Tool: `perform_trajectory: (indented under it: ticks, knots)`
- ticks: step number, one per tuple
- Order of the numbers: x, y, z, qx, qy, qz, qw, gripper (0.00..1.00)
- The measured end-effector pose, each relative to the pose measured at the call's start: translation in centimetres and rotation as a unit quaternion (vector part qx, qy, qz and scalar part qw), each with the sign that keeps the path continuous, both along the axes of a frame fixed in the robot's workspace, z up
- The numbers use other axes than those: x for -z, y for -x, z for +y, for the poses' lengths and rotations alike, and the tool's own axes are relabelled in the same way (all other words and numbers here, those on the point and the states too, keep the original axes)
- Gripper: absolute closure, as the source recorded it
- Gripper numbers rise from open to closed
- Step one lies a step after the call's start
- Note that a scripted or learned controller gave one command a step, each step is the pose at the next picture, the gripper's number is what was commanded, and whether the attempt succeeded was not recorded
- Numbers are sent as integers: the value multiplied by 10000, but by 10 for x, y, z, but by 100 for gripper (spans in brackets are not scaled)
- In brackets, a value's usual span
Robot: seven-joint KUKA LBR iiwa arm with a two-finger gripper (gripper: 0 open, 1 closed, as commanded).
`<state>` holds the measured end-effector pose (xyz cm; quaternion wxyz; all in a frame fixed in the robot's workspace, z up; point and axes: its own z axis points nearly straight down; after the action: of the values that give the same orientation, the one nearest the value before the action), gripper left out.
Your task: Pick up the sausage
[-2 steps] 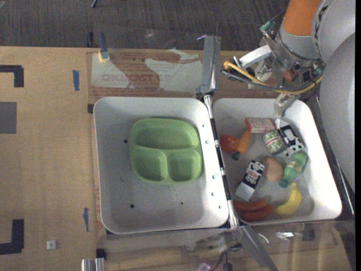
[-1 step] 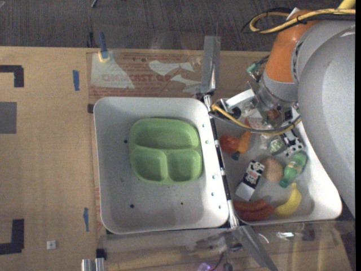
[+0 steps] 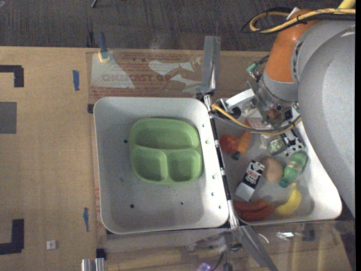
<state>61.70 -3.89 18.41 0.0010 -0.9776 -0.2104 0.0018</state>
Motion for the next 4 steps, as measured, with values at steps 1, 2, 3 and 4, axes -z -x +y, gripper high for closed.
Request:
perform_trajectory:
  ticks: [1, 2, 3, 4]
  knots:
    - [0, 55, -7, -122, -4, 4, 9999, 0]
    - [1, 99, -10, -46, -5, 4, 10000, 0]
    - [1, 120, 5, -143, -4, 6, 9999, 0]
    - [1, 139, 2, -75, -6, 8, 10000, 0]
